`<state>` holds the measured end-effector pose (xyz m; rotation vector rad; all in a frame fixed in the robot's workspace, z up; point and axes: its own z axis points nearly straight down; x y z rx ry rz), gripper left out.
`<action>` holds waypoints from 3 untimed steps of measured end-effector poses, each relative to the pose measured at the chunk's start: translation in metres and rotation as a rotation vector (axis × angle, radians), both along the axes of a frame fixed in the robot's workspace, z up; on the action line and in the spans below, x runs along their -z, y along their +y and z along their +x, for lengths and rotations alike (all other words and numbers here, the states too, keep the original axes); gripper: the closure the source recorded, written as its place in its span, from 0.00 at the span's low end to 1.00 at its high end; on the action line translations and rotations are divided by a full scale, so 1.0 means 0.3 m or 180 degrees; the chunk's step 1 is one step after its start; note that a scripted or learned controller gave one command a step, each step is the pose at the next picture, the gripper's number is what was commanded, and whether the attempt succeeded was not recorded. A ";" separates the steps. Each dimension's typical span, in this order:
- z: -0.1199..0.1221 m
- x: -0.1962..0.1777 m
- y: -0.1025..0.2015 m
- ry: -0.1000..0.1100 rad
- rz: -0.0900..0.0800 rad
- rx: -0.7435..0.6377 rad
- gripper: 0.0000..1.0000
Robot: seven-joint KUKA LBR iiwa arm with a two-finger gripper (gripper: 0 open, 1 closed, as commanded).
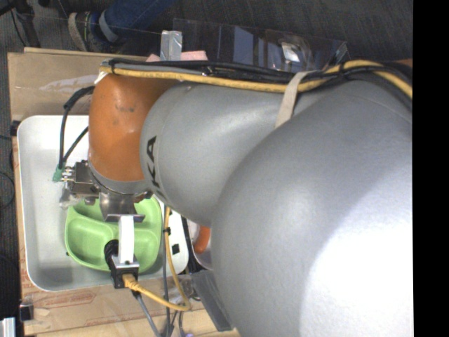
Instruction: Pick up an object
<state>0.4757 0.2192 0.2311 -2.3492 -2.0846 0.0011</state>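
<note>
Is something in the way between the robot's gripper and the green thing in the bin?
Nothing I can see. The gripper hangs right over the green thing in the white bin, but the big grey arm hides the gap between them.

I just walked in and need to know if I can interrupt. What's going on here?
A grey robot arm reaches in from the right over the left white bin. Its hand is low over a green dish that lies in that bin. The wrist hides the grip, so I cannot tell whether the dish is held. A small orange thing peeks out beside the arm.
</note>
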 end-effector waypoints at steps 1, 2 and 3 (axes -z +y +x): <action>0.281 0.020 -0.006 0.0011 -0.0005 -0.0267 0.00; 0.072 0.003 -0.004 0.0013 -0.0006 -0.0276 0.00; 0.472 0.072 -0.005 0.0011 -0.0009 0.0032 0.00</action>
